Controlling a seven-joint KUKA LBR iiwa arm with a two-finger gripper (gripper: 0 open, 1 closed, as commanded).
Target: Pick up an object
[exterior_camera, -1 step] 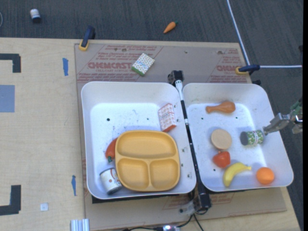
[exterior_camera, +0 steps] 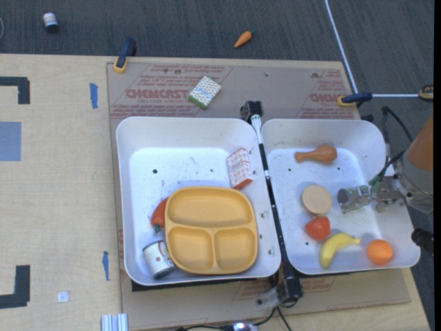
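Two white bins share the bench, and the gripper hovers just beside the round biscuit, fingers apparently clutching nothing.

The yellow tray hides most of a red thing.

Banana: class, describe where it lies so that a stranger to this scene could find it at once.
Look in the right bin, at its front edge. The banana lies there between a red tomato and an orange. It is the one long, curved, yellow piece; its neighbours are round.
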